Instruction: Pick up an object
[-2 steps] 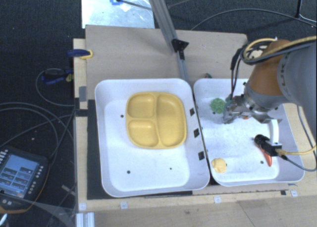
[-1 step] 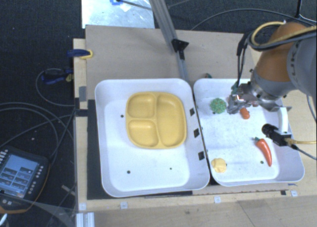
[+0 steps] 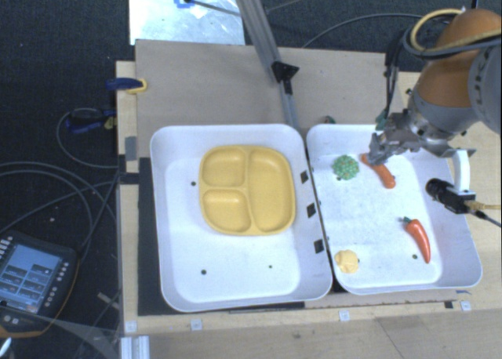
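Gripper point(image 3: 378, 152) sits low over the right white bin point(image 3: 463, 271), fingers' state unclear, touching one of two orange-red peppers point(image 3: 382, 173), green broccoli-like lump point(image 3: 344, 167) just beside.

Yellow tray point(image 3: 247, 190), white bins point(image 3: 176, 271), green broccoli point(image 3: 344, 167), orange-red carrot point(image 3: 384, 175), red pepper point(image 3: 419, 237), yellow lump point(image 3: 347, 261).
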Tool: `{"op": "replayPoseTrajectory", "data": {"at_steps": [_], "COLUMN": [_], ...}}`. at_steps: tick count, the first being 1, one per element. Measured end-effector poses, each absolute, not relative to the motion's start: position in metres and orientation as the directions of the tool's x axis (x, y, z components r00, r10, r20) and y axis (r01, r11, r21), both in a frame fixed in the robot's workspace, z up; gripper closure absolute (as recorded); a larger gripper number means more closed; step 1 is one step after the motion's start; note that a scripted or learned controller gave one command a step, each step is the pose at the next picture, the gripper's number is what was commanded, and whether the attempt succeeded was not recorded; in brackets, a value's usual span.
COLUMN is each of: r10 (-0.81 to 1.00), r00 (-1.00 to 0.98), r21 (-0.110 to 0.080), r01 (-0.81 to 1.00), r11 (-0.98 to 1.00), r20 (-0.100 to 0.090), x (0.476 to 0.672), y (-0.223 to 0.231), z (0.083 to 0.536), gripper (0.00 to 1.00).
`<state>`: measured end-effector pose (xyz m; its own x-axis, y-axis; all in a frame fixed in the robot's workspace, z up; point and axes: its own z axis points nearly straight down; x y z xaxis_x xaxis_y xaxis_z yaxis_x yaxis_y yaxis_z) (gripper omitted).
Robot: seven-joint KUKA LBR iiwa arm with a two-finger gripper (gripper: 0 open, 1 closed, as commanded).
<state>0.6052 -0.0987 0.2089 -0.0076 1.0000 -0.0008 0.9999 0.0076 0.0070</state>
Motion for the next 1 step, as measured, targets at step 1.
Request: {"op": "replayPoseTrajectory", "data": {"at_steps": [1], "r10": [1.000], "r00": [-0.007], "r21": [0.008], "r01": [1.000], "r11": [0.007], "r20": [-0.001], "x": [0.6071], "y": [-0.0988], "z": [0.2620], "gripper": [1.00]}}
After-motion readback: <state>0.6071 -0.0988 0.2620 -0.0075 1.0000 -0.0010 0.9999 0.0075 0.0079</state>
